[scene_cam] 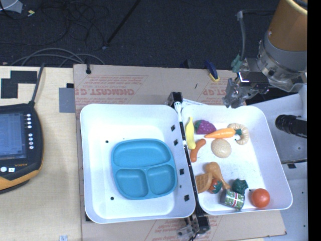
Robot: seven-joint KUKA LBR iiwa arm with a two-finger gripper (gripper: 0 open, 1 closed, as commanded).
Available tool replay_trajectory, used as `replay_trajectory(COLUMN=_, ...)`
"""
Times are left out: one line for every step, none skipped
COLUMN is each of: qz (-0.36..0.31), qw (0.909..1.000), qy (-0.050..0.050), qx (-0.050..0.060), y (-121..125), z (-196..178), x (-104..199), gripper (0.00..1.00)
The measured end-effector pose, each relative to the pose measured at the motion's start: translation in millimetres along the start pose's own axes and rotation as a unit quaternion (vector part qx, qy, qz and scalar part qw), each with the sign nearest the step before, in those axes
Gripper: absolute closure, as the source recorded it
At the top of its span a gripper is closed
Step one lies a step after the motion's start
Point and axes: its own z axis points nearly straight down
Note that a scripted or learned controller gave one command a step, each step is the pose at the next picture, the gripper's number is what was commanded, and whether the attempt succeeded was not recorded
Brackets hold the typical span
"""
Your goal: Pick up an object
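Several plastic toy foods [220,149] lie in right shallow white bin [273,149]. Gripper [234,98] hovers above its far rim, apparently carrying nothing; finger state cannot be told. Approach step, I judge: next, descend over orange toy carrot [220,133].

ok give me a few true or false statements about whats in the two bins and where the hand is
1. The blue divided plate lies in the left bin. True.
2. The tomato sits in the left bin. False: it is in the right bin's near right corner.
3. The hand hovers at the right bin's far edge. True.
4. The carrot is clamped in the hand. False: it lies in the right bin beside the purple grapes.
5. The green can stands on the blue plate. False: it lies in the right bin near the tomato.
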Motion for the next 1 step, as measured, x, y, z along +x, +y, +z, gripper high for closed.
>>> replay_trajectory(qz=0.001, qw=0.9999, qy=-0.001, qx=0.012, y=-33.8, z=54.2, x=-2.0, gripper=1.0)
